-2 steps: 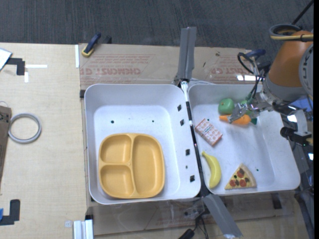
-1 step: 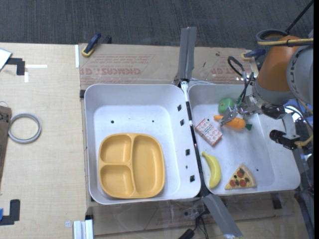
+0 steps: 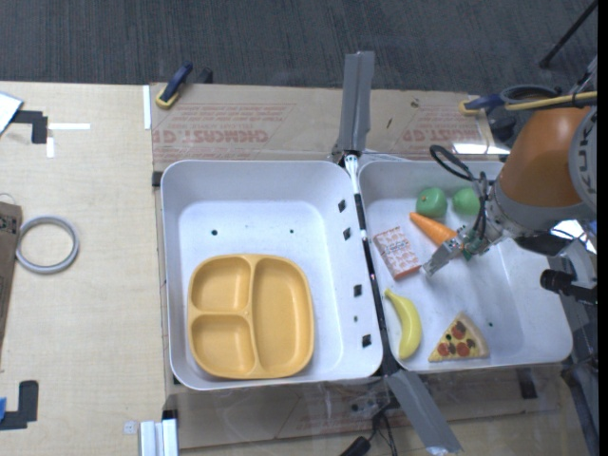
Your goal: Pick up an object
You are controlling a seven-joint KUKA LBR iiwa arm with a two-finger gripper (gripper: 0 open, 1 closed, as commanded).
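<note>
Carrot (image 3: 433, 228) looks the likeliest target: it lies slantwise in the right bin (image 3: 532, 350), just beside the gripper (image 3: 443, 257), whose fingers I cannot make out as apart or together. Close by sit two green fruits (image 3: 432, 200), a pink packet (image 3: 396, 252), a banana (image 3: 408, 323) and a pizza slice (image 3: 460, 340). The yellow divided plate (image 3: 252, 314) waits in the left bin (image 3: 180, 255).

1. The arm (image 3: 551, 164) is cut off by the right edge.
2. The carrot (image 3: 432, 227) has its right end hidden behind the gripper (image 3: 439, 259).
3. The print on the small pink box (image 3: 397, 252) is too small to read.
4. A dark object (image 3: 8, 231) is cut by the left edge.
</note>
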